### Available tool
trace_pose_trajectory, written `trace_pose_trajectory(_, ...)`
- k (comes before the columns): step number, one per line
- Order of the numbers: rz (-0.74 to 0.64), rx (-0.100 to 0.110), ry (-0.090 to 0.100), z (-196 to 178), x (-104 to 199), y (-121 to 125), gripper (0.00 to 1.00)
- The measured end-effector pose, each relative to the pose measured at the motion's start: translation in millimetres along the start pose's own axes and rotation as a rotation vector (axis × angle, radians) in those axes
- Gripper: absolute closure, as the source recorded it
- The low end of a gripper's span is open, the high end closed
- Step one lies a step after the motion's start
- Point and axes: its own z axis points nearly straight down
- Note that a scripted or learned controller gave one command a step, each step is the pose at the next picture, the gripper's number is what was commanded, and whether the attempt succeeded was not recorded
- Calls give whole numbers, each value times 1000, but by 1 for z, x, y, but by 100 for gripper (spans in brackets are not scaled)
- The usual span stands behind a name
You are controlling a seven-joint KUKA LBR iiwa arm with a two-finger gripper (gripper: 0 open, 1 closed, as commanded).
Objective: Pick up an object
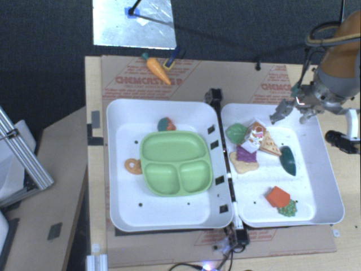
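The right bin (324, 168) holds several toy foods: a green leafy piece (236, 132), a small white and red carton (256, 135), a purple block (246, 153), a tan cookie shape (243, 164), a pizza-like slice (271, 147), a dark green pepper (288, 160), an orange-red block (277, 196) and a green cluster (289, 209). My gripper (293, 113) hangs over the bin's far right corner, above and right of the pile. Its fingers are spread, open, with nothing between them.
The left bin (121, 151) carries a green divided tray (173, 163), a small pretzel ring (133, 166) and a red-green toy (166, 124). A toy carrot (157, 70) lies on the cardboard behind the bins. A metal plate (134, 16) sits farther back.
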Motion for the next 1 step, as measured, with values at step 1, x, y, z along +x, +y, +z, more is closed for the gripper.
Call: trace_pose_trajectory(1, -2, -13, -2, -8, 0, 3, 0)
